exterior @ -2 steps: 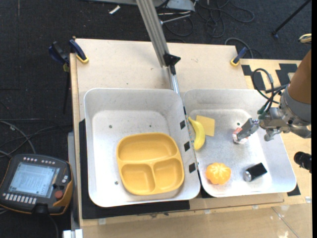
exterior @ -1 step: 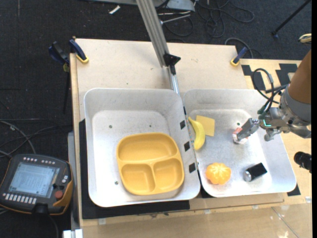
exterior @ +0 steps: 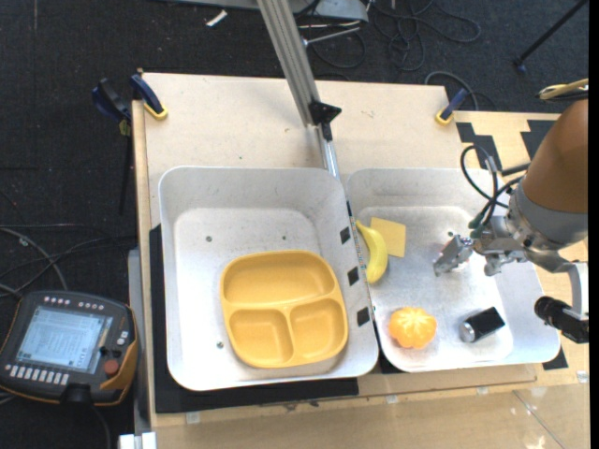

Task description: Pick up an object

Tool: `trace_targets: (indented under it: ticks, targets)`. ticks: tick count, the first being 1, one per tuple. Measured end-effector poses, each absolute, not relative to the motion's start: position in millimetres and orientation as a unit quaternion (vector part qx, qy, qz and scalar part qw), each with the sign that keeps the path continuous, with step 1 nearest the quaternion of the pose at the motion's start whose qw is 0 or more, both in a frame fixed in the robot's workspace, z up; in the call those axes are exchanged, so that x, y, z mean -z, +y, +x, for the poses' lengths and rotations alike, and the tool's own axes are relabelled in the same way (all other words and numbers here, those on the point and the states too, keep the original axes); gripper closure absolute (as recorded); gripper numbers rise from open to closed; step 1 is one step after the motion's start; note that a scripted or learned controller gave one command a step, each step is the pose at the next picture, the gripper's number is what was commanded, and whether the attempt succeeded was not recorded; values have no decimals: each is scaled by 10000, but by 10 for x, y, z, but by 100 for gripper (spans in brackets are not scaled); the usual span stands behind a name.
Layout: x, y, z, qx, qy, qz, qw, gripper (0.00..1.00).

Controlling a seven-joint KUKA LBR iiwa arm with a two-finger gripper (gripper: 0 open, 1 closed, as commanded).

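reaching in from the right over the right-hand shallow white bin [exterior: 524,344], with the grey arm with the orange band [exterior: 562,171] hanging above that bin's right part; poising the metal two-finger gripper [exterior: 456,251] over bare bin floor, fingers pointing left; impossible to tell whether parted or closed, and nothing showing between them.

lying nearest, below and slightly right of the gripper: a small dark cylindrical object with a pale end [exterior: 482,325], resting apart from it on the bin floor; sitting to that object's left, near the bin's front edge, a round orange fruit with ribbed segments [exterior: 413,328]; lying well left of the gripper, against the bin's left wall, a curved yellow banana [exterior: 374,253], touching a flat yellow square piece [exterior: 391,237] just beside it on the right; nothing standing between the gripper and these things.

resting in the left-hand shallow white bin [exterior: 187,204]: a yellow plastic tray with three compartments [exterior: 284,307], sitting toward the front right; leaning across the bench from the top, a grey metal pole [exterior: 290,50], ending by the gap between the bins; lying off the bench at lower left, a grey and orange handheld control pendant with a screen [exterior: 61,340].
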State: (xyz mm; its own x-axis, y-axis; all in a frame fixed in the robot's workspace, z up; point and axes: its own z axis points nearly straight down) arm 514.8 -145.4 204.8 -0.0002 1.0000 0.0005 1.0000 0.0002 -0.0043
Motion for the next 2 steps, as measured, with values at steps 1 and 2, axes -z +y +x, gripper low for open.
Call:
trace_targets:
  ticks: [1,2]
  targets:
    - [-1483,-1514,5214,-17,-7069,-7073,23,0]
    - [-954,-1508,5209,-8,-7070,-7073,12,0]
